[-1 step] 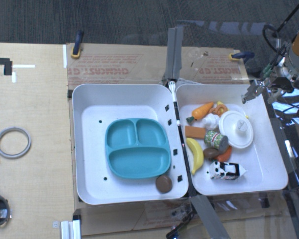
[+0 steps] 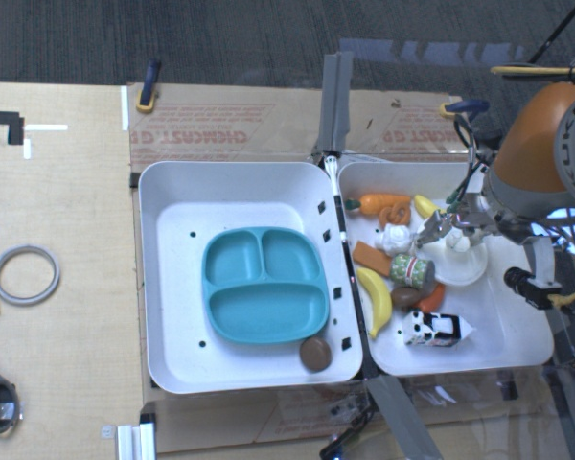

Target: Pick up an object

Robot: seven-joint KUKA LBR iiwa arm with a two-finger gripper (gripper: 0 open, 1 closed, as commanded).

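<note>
I see the gripper (image 2: pixel 429 235) low in the right bin (image 2: pixel 517 353), above the toy pile. Whether it grips, I cannot tell. The green can (image 2: pixel 413 270) looks nearest.

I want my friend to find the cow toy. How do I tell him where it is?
Look in the right-hand white bin, the one crowded with toy food. Go to its front edge, below the banana. The cow lies there, the only black-and-white spotted thing among orange, yellow and green pieces.

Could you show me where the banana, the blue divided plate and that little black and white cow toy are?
banana (image 2: pixel 372 300): camera view, middle of its yellow curve.
blue divided plate (image 2: pixel 265 312): camera view, its large lower compartment.
cow toy (image 2: pixel 435 330): camera view, middle of its black and white body.
</note>
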